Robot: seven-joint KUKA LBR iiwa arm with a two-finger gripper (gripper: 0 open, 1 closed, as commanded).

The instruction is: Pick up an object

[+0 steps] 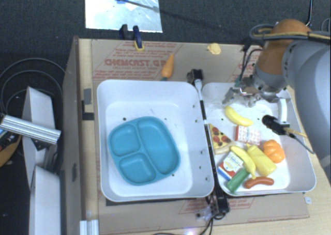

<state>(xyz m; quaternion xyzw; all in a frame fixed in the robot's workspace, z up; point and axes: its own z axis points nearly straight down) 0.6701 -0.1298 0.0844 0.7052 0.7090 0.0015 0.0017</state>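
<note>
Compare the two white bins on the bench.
The left bin holds a single blue divided plate; the right bin holds many small toy foods, such as a banana and a pizza slice. The arm's gripper is above the right bin, not the left. Both are shallow, white and rectangular.

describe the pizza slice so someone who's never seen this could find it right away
Look in the right bin, the one crowded with toy food. The pizza slice lies against that bin's left wall, below the banana and left of the small white and red box. It is the only flat wedge there, tan with red spots.
</note>
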